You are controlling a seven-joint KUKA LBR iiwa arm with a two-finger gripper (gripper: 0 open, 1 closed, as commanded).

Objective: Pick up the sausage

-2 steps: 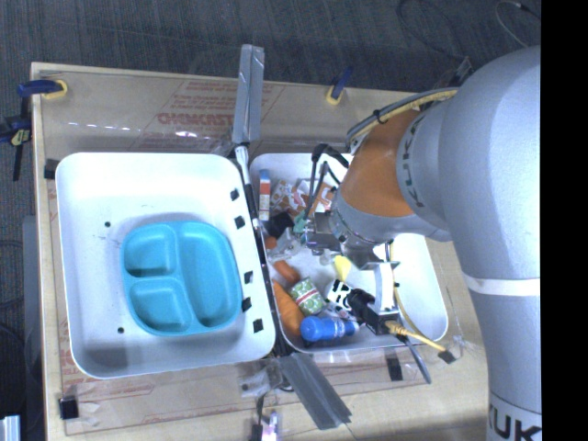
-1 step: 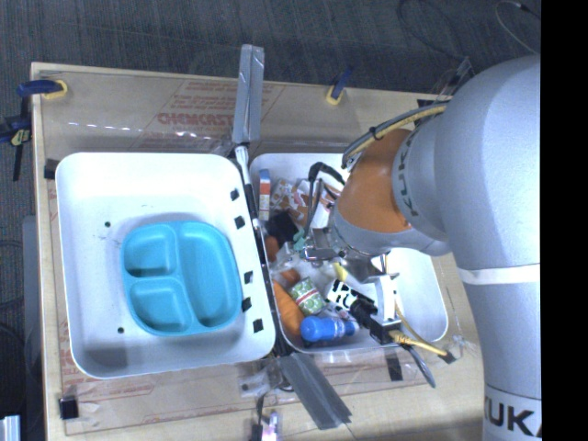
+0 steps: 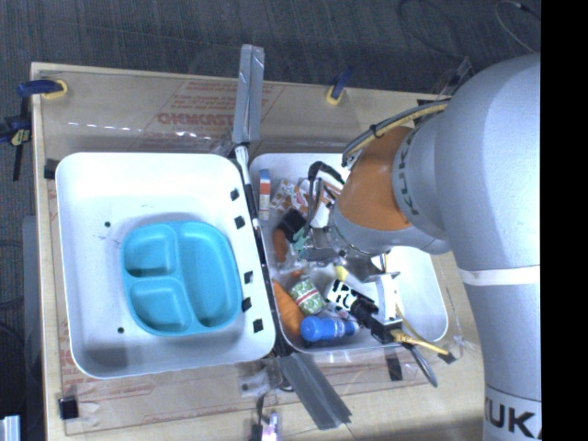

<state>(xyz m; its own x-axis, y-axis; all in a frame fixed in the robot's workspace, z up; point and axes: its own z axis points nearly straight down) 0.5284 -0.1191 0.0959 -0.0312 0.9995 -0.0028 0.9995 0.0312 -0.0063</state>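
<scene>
Just left of the blue bottle, the sausage is lying against the right bin's near-left wall: probably light, smooth, slippery, best pinched mid-length. Beyond the bottle, the gripper is hovering, its opening impossible to judge.

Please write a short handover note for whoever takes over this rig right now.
Gripper: low in the right bin, amid the clutter; whether it grips anything cannot be seen.
Sausage: an orange-brown piece by the right bin's left wall may be it; not certain.
Left bin: holds a blue divided tray.
Done: no pick seen.
Left: grasp and lift the sausage.
</scene>
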